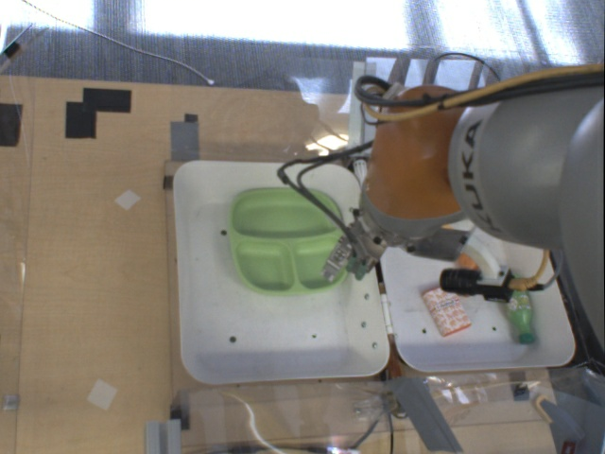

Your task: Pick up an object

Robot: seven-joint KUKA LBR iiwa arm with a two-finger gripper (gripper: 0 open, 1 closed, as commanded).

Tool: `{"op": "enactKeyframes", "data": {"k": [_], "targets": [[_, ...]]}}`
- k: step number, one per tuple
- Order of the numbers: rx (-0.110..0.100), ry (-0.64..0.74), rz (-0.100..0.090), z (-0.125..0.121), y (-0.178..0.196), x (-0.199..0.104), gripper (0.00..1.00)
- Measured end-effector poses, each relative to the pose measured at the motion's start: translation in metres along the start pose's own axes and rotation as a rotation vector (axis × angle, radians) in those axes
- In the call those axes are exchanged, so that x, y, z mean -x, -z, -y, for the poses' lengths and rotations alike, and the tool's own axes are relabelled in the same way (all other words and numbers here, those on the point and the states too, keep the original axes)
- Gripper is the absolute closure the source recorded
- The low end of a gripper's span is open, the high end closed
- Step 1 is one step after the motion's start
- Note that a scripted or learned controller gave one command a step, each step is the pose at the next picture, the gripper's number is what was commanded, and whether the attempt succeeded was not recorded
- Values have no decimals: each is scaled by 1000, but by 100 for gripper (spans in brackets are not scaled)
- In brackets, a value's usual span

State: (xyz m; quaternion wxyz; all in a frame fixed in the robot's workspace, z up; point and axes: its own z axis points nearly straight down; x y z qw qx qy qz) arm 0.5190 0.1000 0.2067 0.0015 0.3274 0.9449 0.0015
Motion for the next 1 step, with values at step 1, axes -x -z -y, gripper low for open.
{"op": "enactKeyframes", "data": {"k": [1], "targets": [[5, 4, 6, -1, 12, 2, 100]]}}
